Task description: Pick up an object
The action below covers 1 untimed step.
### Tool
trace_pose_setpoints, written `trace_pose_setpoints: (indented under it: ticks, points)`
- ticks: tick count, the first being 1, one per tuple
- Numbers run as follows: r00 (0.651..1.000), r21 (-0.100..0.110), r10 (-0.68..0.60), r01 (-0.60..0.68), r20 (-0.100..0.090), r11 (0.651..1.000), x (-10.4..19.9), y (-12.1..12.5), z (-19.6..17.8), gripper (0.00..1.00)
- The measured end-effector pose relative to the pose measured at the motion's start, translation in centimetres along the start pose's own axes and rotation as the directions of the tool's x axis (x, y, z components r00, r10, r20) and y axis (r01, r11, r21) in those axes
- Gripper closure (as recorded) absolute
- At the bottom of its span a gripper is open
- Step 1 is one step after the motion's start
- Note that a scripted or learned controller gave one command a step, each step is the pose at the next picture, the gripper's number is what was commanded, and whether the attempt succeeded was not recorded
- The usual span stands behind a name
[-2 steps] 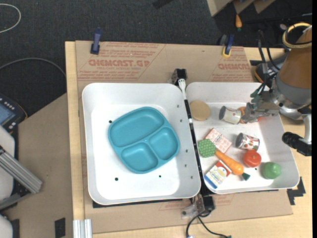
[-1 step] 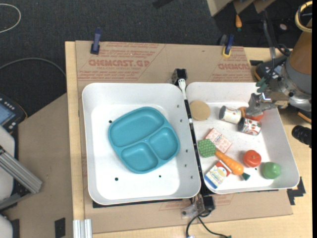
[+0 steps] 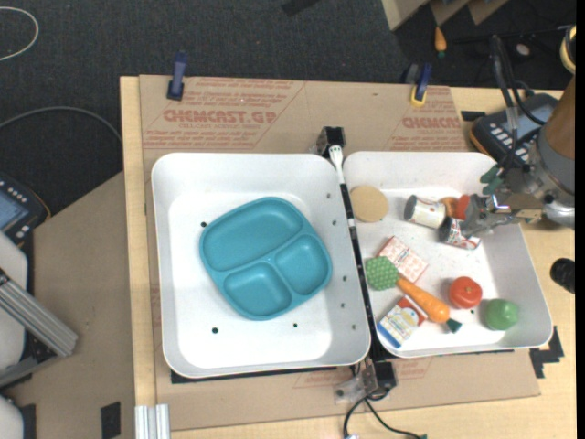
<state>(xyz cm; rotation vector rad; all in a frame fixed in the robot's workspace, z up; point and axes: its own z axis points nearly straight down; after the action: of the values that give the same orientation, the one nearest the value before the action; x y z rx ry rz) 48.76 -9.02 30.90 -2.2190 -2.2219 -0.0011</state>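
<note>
The right bin (image 3: 533,265) holds several small items. A tan round disc (image 3: 369,203) lies at its back left, with a small white can (image 3: 425,211) on its side beside it. Further forward are a pink checkered box (image 3: 403,259), a green textured ball (image 3: 381,273), an orange carrot (image 3: 424,300), a red tomato (image 3: 465,292), a green fruit (image 3: 500,314) and a small carton (image 3: 400,321). My gripper (image 3: 479,216) reaches in from the right, low over the bin's back right part. It hangs just above a small red and silver item (image 3: 458,233).
The left bin (image 3: 169,245) holds a blue divided plate (image 3: 265,257). Both bins sit on a cardboard sheet (image 3: 228,108) held by clamps at the back edge. A black clip (image 3: 331,140) joins the bins at the back. Cables and a controller lie at the far right.
</note>
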Motion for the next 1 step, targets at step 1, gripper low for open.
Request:
trace_pose_setpoints:
  ticks: [1]
  points:
    - [1.000,0.007,0.006,-0.006,0.001,1.000,-4.35,0.00,6.52,1.00]
